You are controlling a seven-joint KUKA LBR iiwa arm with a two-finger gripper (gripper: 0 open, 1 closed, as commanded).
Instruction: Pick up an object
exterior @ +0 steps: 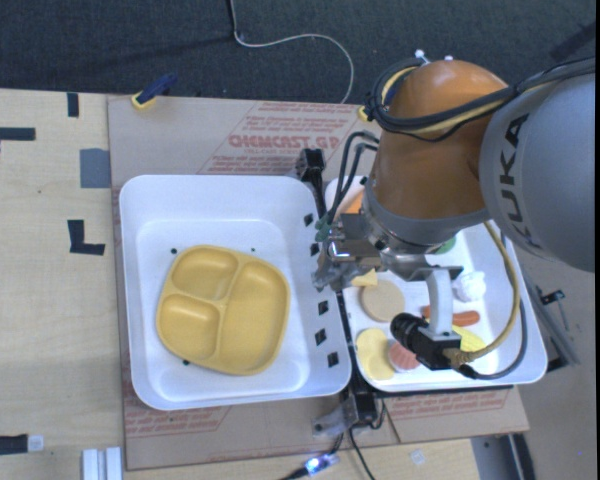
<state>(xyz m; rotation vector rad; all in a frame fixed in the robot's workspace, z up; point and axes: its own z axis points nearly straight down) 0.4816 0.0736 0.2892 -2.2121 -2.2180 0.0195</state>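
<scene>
Camera view has the gripper (375, 264) low over the right bin (485, 376), tucked under the wrist, so I cannot tell whether it is spread or closed. Just beside it lies a flat tan disc (383, 302), with a yellow piece (371, 353) a little beyond. The disc looks light, stiff and thin, so I judge it best pinched across its edges.

A yellow plate (223, 308) fills the left bin's (220, 184) middle, leaving its far edge free; small pieces (382, 302) crowd the right bin (500, 376).
</scene>
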